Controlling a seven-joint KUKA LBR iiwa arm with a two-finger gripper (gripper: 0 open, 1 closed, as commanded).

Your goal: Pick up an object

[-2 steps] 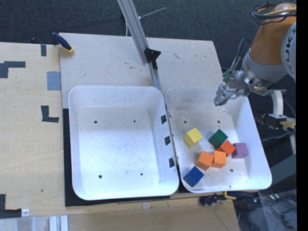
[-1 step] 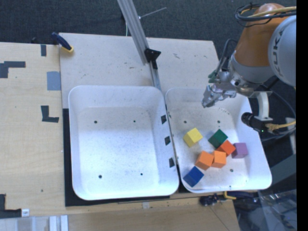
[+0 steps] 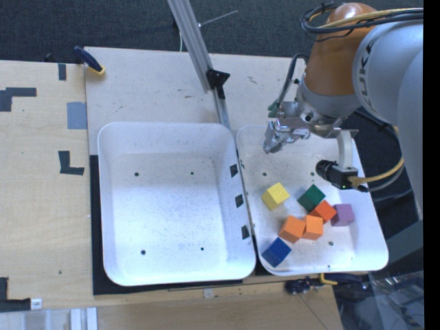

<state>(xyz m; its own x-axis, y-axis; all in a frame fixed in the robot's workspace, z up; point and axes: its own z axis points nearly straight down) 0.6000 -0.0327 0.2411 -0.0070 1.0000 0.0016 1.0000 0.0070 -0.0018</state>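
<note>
Nearest to us, at the near edge of the right bin [image 3: 371, 253], sits the blue cube [image 3: 277, 251], and just beyond it the two orange cubes [image 3: 303, 227] lie touching one another. A red-orange cube [image 3: 324, 211] and a purple cube [image 3: 343, 214] sit just right of them, the green cube [image 3: 311, 198] is a little farther back, and the yellow cube [image 3: 275, 195] stands by itself to the left, apart from the rest. We see nothing in the left bin [image 3: 165, 205] but a few dark specks.

Our gripper [image 3: 277, 141] hangs over the far part of the right bin, well clear of every cube, with nothing between its fingers; whether they are spread or closed we cannot tell from this angle.

We judge the step in hand to be choosing a target and coming down on it. The yellow cube looks like our best choice: it is the closest to the gripper and has free space on all sides, so the fingers could straddle it without nudging a neighbour. We should centre above it, turn the wrist so the fingers meet two flat faces rather than corners, open wide before descending, and go low enough to grip below its middle. The clustered orange, red-orange and purple cubes seem riskier, since a finger could land on a neighbour.
</note>
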